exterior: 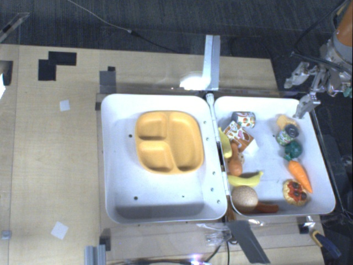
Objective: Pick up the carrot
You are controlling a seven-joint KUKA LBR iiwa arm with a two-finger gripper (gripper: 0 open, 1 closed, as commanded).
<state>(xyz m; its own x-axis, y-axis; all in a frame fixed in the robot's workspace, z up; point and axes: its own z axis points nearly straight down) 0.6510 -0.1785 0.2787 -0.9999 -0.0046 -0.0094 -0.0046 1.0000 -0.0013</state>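
Nothing done yet: carrot [300, 175] lies untouched in right bin [325, 164], gripper [306, 105] hovers near its far corner, jaws' state unclear.

The bench [49, 164] looks like pale wood, matt, with a faint grain. Both white bins [116, 203] seem smooth plastic with a soft sheen. The yellow divided plate [168, 141] is matt plastic. At about four o'clock, the carrot [299, 175] looks smooth, slightly glossy plastic. The upright post [212, 62] at twelve o'clock is bare brushed metal.
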